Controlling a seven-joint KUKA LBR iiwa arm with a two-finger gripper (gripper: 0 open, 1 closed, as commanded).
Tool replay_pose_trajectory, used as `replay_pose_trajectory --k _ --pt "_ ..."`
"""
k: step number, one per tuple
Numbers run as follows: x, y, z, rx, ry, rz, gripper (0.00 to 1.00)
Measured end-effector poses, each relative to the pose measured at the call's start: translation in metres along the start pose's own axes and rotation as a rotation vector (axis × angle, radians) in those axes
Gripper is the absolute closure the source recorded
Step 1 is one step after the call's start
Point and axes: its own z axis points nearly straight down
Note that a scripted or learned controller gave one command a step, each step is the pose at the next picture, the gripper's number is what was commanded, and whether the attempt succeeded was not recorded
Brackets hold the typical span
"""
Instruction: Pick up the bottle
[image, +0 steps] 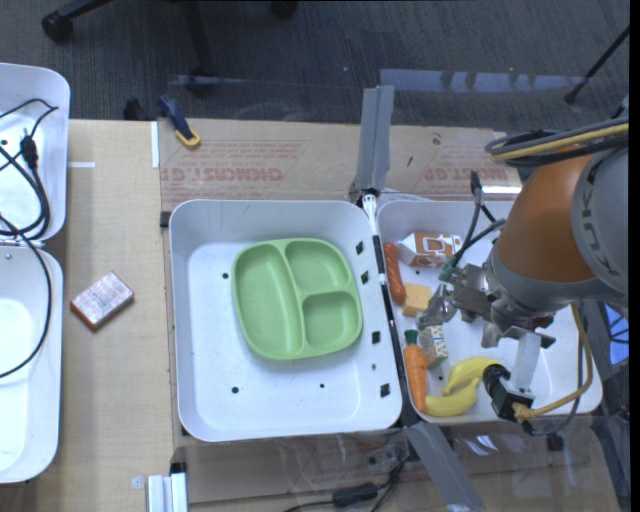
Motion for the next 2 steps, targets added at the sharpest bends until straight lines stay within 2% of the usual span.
replay_pose_trajectory --k 1,2 --pt "-0.038 0.013 0.008 0.002 -0.001 0.014 0.00" --pt "-0.077 0.026 0.095 0.000 0.000 0.128 0.00"
